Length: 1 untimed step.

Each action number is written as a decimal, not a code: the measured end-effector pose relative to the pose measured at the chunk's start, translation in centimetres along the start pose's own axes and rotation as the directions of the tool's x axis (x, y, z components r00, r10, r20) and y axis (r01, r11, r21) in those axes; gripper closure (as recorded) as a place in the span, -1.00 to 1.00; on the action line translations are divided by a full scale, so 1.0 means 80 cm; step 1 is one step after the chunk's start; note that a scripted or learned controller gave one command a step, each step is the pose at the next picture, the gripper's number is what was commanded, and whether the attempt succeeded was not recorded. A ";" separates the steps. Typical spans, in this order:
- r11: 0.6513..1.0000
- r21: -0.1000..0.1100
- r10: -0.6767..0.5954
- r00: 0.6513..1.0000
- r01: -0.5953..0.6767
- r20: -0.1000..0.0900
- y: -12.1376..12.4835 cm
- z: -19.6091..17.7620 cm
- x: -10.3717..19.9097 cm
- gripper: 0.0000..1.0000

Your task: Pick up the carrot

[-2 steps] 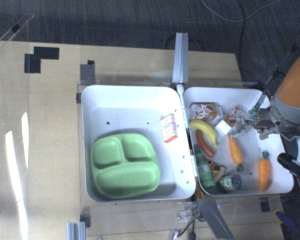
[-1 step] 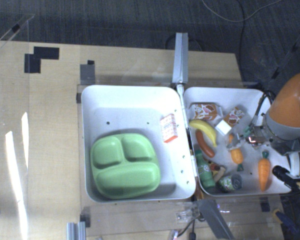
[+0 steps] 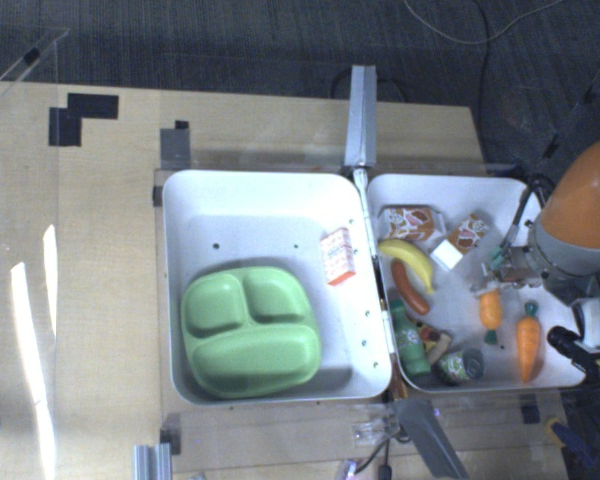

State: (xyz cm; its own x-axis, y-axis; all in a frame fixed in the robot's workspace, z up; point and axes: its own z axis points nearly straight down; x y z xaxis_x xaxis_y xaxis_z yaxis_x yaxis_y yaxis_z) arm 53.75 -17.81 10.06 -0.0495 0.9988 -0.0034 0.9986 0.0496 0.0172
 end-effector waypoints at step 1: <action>0.961 0.012 0.275 0.962 -0.275 0.001 0.063 -0.103 0.024 1.00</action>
